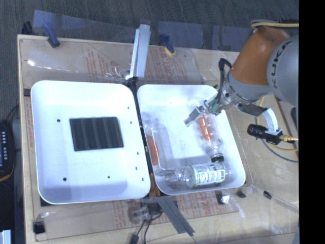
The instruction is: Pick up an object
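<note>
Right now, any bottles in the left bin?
No. The left bin holds just a dark ribbed panel; the clear bottles lie in the right bin.

Arm (264, 60) low from right, claw (199, 113) downward

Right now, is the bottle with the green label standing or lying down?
Lying down. The green-label bottle lies on its side along the right bin's near wall, black cap beside it.

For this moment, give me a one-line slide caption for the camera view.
KUKA arm's gripper poised over clear bottles in the right bin; left bin holds a dark grate.
</note>
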Tool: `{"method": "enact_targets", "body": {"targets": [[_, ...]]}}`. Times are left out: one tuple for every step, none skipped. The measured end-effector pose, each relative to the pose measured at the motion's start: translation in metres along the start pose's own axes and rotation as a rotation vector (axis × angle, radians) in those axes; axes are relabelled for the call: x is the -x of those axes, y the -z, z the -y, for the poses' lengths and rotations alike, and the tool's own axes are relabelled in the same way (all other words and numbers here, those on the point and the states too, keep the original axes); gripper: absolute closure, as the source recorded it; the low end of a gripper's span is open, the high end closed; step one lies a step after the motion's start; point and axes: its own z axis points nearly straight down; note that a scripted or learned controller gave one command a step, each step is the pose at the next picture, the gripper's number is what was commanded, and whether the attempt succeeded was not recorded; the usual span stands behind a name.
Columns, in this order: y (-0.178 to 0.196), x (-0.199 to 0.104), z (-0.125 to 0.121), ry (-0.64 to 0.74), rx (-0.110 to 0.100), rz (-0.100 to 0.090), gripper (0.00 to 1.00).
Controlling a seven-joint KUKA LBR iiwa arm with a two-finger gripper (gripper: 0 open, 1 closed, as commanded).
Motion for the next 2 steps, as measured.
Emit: {"method": "enact_targets", "body": {"targets": [[-0.086, 0.015, -0.033, -0.006, 0.0, 0.0, 0.0], [0.002, -0.005, 0.011, 0.008, 0.005, 0.004, 0.0]]}}
